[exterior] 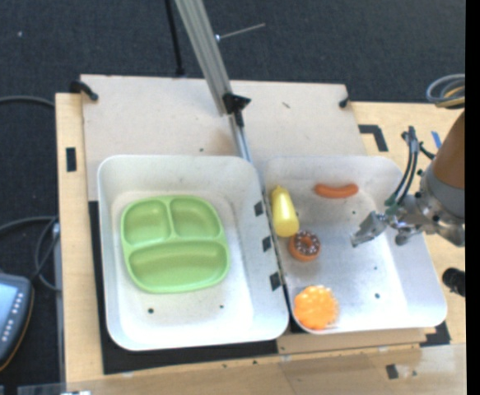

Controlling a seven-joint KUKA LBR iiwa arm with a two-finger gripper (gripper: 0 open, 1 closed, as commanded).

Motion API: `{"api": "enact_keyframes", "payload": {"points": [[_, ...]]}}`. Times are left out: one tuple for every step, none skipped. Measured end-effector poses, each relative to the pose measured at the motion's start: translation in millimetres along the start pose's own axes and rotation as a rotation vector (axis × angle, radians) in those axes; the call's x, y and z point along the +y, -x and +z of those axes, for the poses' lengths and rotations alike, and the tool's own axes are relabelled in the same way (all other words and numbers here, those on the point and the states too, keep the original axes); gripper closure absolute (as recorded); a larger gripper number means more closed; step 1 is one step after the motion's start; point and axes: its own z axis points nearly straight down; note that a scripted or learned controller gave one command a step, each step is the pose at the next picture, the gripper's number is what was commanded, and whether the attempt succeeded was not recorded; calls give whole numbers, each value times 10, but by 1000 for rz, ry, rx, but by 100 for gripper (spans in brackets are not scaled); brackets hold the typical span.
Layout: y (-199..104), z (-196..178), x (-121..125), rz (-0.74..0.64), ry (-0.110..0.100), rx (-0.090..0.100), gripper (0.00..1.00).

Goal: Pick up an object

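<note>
Sausage (336, 190), orange-red and lying flat, rests near the far wall of the right bin (412, 290); it is one of four loose things on that bin's floor, and none of them is in the gripper's grasp; a yellow pepper (283, 211) lies along the same bin's left wall, nearer than the sausage; a small brown doughnut (305, 245) with a pale ring sits just beside the pepper's near end, perhaps touching it; an orange ball (315, 306) sits in the bin's near left corner, against the rim. The gripper (370, 230) reaches in over the right bin's middle, to the right of the doughnut and nearer than the sausage, apart from both; whether its fingers are spread or pressed together cannot be told; nothing shows between them. The arm (449, 171), grey with an orange band, stands over the bin's right side. The left bin (248, 303), touching the right bin along their shared edge, holds a green divided plate (174, 243) with three compartments.
</note>
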Motion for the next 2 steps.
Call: {"api": "enact_keyframes", "payload": {"points": [[190,813,-80,-4,-10,5,0],[-526,1174,-229,-13,-6,9,0]]}}
